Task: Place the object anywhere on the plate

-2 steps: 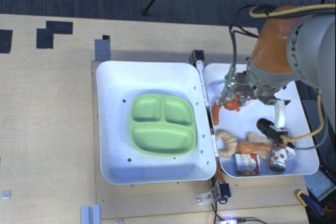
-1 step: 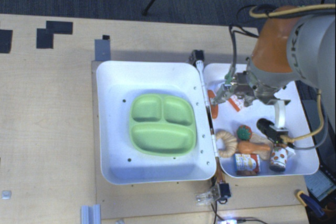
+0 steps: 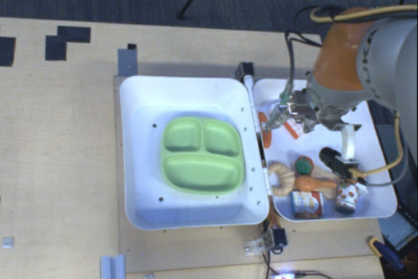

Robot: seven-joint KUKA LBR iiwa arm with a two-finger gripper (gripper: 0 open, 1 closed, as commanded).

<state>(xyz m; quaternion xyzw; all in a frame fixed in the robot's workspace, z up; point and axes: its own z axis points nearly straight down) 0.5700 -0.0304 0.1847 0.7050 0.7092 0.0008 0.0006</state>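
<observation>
Pale wooden worktop (image 3: 59,140) under two white bins, dark carpet behind. Hand (image 3: 295,117) low over the right bin (image 3: 382,160), toward its far left corner; clenched or released, cannot tell. Small red-and-white piece (image 3: 292,130) right at the hand, touching or just beneath, not plainly grasped; probably the object to move. Orange stick (image 3: 264,134) just past it, long axis along the bin wall. Pastry (image 3: 282,178), can (image 3: 307,204) and other bits nearer the camera. Green plate (image 3: 199,153) beyond that wall in the left bin (image 3: 137,140), well apart from the hand, off to the view's left. Next, likely a lift and a carry straight across.
</observation>
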